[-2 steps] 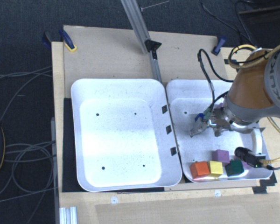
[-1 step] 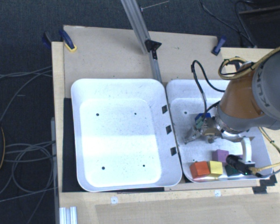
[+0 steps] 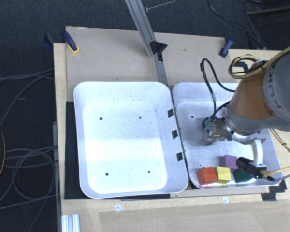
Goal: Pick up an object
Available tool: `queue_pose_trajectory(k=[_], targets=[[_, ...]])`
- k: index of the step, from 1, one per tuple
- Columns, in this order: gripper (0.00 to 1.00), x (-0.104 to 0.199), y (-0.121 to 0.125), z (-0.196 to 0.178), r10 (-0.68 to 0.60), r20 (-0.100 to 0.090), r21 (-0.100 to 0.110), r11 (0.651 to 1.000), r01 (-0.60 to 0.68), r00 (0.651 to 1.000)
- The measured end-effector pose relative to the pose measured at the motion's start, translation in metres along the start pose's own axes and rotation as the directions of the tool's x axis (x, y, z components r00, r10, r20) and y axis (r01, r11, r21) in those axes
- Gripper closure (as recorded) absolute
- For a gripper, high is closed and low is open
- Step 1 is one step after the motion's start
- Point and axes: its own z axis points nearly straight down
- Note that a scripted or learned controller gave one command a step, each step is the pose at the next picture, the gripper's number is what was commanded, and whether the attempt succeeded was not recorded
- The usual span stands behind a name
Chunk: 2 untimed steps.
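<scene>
Nothing picked yet, as far as I can judge. Candidate objects all sit in the right bin [image 3: 183, 111], bunched at its near edge: orange block [image 3: 208, 175], yellow block [image 3: 224, 173] touching it, purple block [image 3: 228, 160] just behind, green piece [image 3: 241, 177] partly under a black fitting on the arm.

Hand [image 3: 213, 133] is down in the same bin, over bare floor just behind the blocks, nothing visible between its fingers. Can't tell if it's open or closed; too small and dark.

Left to do: get over a block, grasp, lift.

Room: blocks are hard against the near wall and each other, so finger clearance looks tight on that side. Purple has the most open approach from behind. Middle and far part of the right bin is free. Left bin [image 3: 121, 95] is well apart across the shared rim. Cables loop off the wrist above the bin; desk [image 3: 111, 52] behind is open.
</scene>
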Motion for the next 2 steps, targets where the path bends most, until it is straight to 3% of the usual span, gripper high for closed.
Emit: queue_pose_trajectory(k=[2], targets=[[1.0,0.004,0.006,-0.127,-0.002,0.003,-0.008,1.0,0.002,1.0]])
